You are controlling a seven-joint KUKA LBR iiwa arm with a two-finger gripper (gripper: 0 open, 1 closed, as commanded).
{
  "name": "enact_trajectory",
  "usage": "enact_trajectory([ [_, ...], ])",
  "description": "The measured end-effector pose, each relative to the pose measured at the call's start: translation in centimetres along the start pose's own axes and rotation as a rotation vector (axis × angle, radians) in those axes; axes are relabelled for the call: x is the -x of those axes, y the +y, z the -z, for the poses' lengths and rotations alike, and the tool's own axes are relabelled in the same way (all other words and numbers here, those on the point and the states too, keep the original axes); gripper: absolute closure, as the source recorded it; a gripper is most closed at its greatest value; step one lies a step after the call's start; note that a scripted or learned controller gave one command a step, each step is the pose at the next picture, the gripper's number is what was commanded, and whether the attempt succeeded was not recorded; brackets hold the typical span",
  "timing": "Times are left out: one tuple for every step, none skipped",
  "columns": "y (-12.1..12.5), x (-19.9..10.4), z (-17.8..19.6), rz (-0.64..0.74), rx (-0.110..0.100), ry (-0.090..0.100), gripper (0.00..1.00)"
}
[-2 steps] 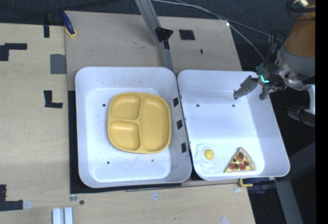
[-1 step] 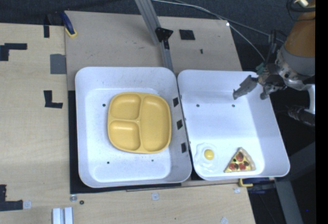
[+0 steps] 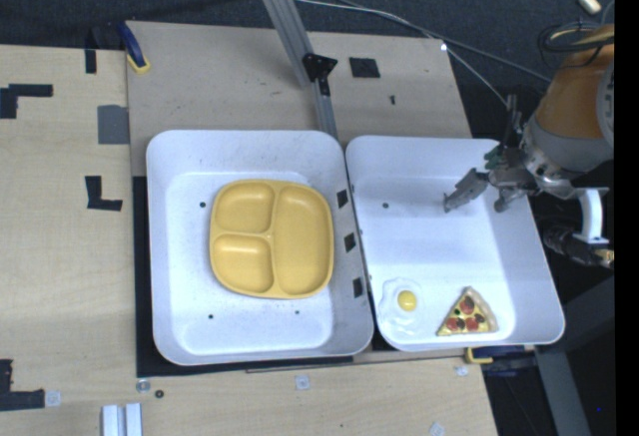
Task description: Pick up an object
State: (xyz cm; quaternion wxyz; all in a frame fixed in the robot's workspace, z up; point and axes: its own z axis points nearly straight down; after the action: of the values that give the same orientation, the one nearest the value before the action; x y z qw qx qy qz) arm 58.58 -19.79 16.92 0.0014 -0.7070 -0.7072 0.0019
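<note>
Plate (image 3: 271,237) in left bin (image 3: 170,224) | egg (image 3: 403,302), pizza (image 3: 468,314) right bin (image 3: 429,165) | tool (image 3: 481,193) seemingly open

Yellow tray (image 3: 271,238), white bins (image 3: 180,324)

A robotics lab bench (image 3: 60,224): taped markers, loose cables (image 3: 399,20), two white bins (image 3: 180,324).
</note>
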Motion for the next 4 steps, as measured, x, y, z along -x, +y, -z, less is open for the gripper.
enact_trajectory([
  [-0.4,0.1,-4.4,0.001,0.0,0.0,0.0],
  [-0.3,0.1,-8.5,0.001,0.006,-0.002,0.0],
  [-0.1,0.1,-7.1,0.002,0.012,-0.004,1.0],
  [-0.4,0.4,-0.9,0.001,0.007,0.0,1.0],
])
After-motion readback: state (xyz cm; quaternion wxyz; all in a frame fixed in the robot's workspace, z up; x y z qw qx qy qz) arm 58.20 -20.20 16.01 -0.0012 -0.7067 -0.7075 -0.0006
